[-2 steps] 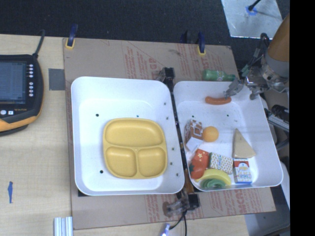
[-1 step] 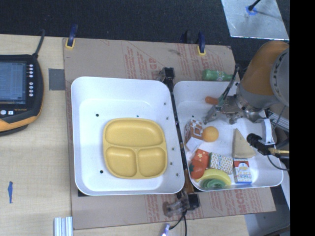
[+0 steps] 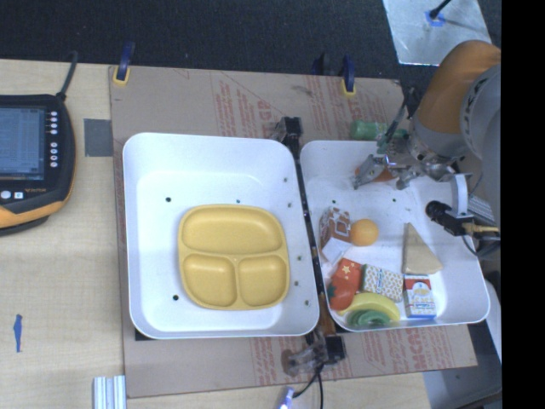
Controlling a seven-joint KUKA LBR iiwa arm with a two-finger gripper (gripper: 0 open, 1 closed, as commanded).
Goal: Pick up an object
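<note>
Fig.: Two white bins on worktop, arm entering from right.
L bin: yellow divided tray only. R bin: small box, orange ball, red item, green-yellow item, wedge, carton, clustered twd front. Pincer at R bin's back edge, over sthg orange-red; fingers' state can't be told.

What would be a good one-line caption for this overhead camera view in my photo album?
Robot arm's pincer poised over the right bin of toy food, beside a yellow divided tray in the left bin.
</note>
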